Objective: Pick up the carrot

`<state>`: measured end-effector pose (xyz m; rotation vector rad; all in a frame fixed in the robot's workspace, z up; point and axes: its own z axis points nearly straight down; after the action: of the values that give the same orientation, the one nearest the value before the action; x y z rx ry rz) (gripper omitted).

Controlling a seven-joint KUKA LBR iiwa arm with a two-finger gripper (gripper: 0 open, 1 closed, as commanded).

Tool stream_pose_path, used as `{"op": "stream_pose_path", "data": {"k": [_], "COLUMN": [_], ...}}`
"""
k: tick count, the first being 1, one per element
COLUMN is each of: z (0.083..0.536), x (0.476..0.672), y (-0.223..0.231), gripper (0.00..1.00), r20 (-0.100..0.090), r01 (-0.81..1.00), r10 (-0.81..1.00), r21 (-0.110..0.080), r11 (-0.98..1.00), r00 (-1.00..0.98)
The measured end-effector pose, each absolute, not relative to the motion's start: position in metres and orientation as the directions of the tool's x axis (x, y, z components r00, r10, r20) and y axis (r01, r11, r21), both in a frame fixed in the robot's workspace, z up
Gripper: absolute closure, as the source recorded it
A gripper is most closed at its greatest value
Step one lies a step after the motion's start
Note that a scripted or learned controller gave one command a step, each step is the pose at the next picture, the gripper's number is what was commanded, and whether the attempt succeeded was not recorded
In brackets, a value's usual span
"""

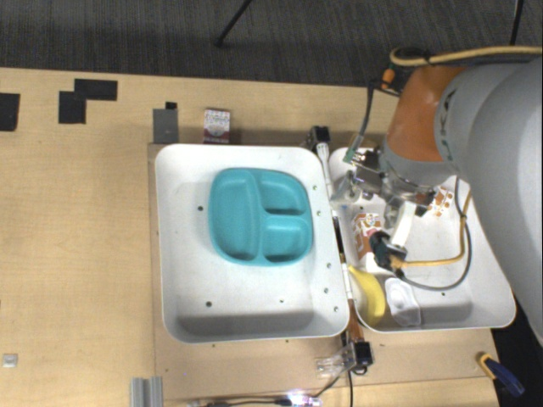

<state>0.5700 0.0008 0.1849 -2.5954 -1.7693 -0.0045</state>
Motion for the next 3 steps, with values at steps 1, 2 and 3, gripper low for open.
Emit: {"op": "stream_pose_path", "data": {"k": [1, 2, 3], "z": [0.185, 0.2, 0.217], "x": [0.593, 0.563, 0.584], "y": [-0.034, 0.038, 0.052], "gripper": [0.0, 0.0, 0.0], "r20": [0.0, 0.004, 0.001], "r01": [0.926, 0.925, 0.804], "r10": [0.926, 0.925, 0.804], "r21": [0.002, -0.001, 0.0], "r11": [-0.377, -0.381, -0.595], "r00": [0.377, 0.381, 0.595]}}
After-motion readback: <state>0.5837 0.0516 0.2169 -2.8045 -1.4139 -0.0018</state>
